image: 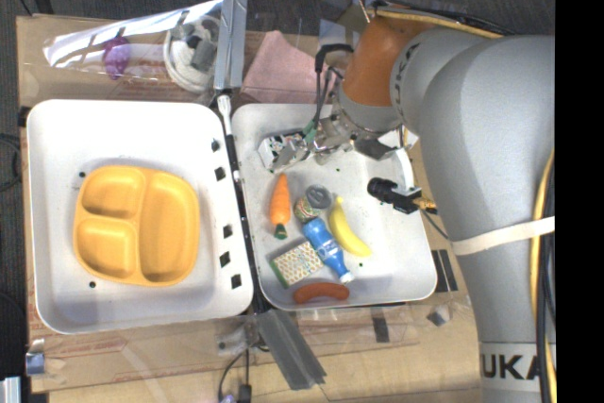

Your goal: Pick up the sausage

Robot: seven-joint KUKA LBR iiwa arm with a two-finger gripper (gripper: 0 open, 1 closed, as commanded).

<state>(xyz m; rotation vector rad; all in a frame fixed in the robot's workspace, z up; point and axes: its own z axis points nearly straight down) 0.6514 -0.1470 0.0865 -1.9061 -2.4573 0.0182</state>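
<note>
1. Grey below the orange wrist band, the claw (300,144) is hanging over the far end of the right bin (415,274), close to that bin's far wall. Whether it is standing open or closed cannot be told from this slant, and nothing is showing in its grasp.
2. Nearest to it, a carrot (280,203) is lying lengthwise by the bin's left wall, with a small round can (316,201) just beside it.
3. Further out, a banana (349,229) and a blue bottle (327,250) are lying side by side, and a green checkered box (294,261) is sitting at the bottle's left.
4. The sausage (321,292) is lying flat along the near wall of the right bin, just past the box and the bottle, well apart from the claw.
5. Judging the risk: the claw is having to cross the whole cluttered bin. On the descent it could be catching the bottle or the box, which are crowding the sausage, or be jamming against the near wall. The sausage's rounded body could also be rolling or slipping out of an off-centre grip.
6. The left bin (47,297), carrying a yellow divided plate (137,224), is sitting clear of all this.
</note>
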